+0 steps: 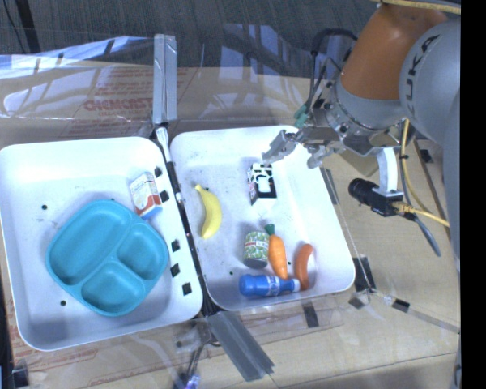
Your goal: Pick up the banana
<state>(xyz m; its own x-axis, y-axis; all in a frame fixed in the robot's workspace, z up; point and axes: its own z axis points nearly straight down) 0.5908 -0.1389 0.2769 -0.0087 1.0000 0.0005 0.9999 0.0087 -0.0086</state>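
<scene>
Right white bin (324,209): curved yellow banana (209,211); end effector (279,148) grip unclear.

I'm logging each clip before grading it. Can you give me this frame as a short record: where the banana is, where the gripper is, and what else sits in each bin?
target: banana, lying near the left wall of the right bin
gripper: gripper above the right bin's upper part, apart from the banana
holding: nothing visible between the fingers
right bin, other items: black-and-white box, small can, carrot, orange-red sausage-shaped item, blue bottle
left bin: blue divided tray, small carton
task state: banana not yet picked up
</scene>
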